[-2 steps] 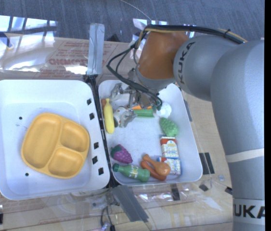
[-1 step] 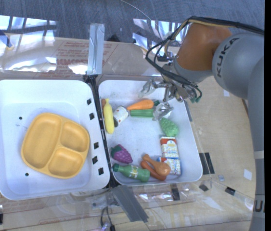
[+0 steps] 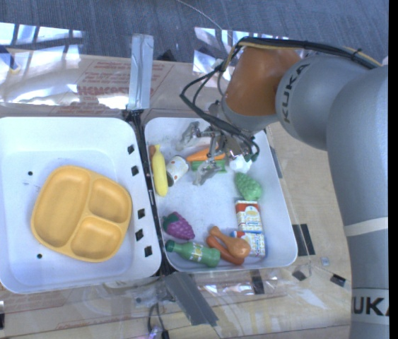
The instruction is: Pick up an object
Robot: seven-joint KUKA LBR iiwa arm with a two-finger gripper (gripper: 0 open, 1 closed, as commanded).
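Observation:
My gripper (image 3: 208, 154) hangs low over the back of the right bin (image 3: 283, 210), below the arm's orange band. Its grey fingers (image 3: 191, 131) stand apart, open, with an orange carrot with a green top (image 3: 203, 156) lying between them. Nothing is lifted. Close by are a white cup (image 3: 177, 168) and a yellow banana-like piece (image 3: 160, 174) on its left. A green bumpy vegetable (image 3: 248, 187) lies to its right.
Toward the front of the right bin lie purple grapes (image 3: 178, 226), a green bottle (image 3: 193, 253), an orange drumstick-like toy (image 3: 228, 244) and a red-labelled carton (image 3: 249, 224). The left bin (image 3: 15, 147) holds a yellow divided tray (image 3: 80, 212).

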